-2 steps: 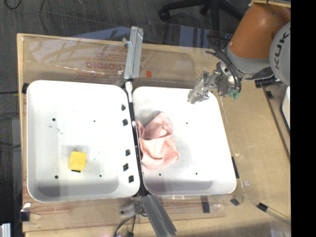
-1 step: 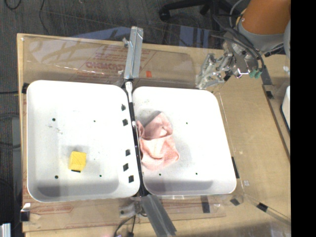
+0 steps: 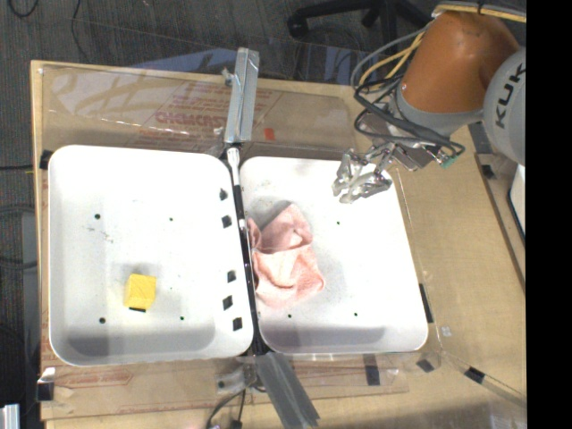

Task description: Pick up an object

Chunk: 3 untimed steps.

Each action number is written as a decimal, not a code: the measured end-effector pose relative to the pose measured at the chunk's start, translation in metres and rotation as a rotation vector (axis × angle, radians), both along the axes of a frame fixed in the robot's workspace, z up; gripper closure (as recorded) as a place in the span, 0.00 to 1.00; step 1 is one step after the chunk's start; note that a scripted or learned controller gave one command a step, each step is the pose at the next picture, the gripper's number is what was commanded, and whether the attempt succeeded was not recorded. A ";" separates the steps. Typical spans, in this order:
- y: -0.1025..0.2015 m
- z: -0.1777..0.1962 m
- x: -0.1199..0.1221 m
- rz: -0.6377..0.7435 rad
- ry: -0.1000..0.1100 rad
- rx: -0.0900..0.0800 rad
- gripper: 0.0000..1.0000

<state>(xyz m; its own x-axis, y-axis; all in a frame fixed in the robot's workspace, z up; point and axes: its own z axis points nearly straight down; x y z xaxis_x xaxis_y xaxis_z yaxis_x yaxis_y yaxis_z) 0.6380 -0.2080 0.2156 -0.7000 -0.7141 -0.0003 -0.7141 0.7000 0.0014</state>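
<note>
A crumpled pink cloth [image 3: 281, 255] lies in the right bin [image 3: 384, 275], against its left wall. A small yellow block [image 3: 140, 291] rests in the left bin [image 3: 98, 186], toward its front left. My gripper [image 3: 361, 182] hangs over the back right part of the right bin, above and to the right of the cloth and apart from it. Nothing shows between its metal fingers. The grey arm with its orange band reaches in from the upper right.
A metal bar [image 3: 238, 105] runs along the divide between the two bins, with black clips down the seam. Cables loop beside the wrist at the upper right. The wooden bench [image 3: 465, 266] surrounds both bins.
</note>
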 end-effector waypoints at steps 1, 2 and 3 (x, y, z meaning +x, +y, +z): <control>-0.001 0.017 0.019 0.160 -0.005 -0.002 1.00; 0.010 0.059 0.020 0.430 -0.004 -0.001 1.00; 0.000 0.089 0.015 0.499 -0.003 -0.001 1.00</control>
